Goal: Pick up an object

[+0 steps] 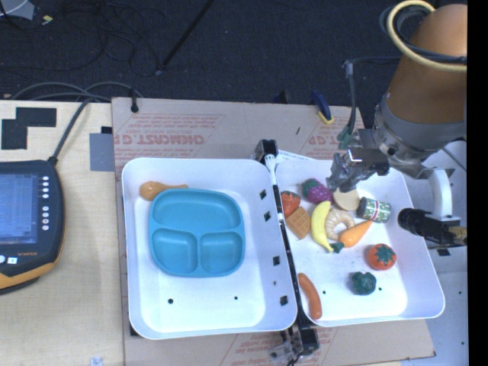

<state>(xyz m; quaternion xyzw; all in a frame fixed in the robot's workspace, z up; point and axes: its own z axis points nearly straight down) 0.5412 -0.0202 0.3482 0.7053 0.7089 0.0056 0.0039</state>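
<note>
The gripper (345, 180) is hanging low over the right bin (415, 296), directly above a cluster of toy food comprising a banana (320, 226), carrot (355, 233), purple grape bunch (316, 191) and small can (375, 210). Whether its claw is parted or gripping anything cannot be determined. A blue divided plate (197, 231) is sitting in the left bin (145, 296).

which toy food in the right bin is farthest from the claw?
The sausage, lying at the right bin's near-left corner beside the divider; the other toys cluster closer to the claw.
</note>
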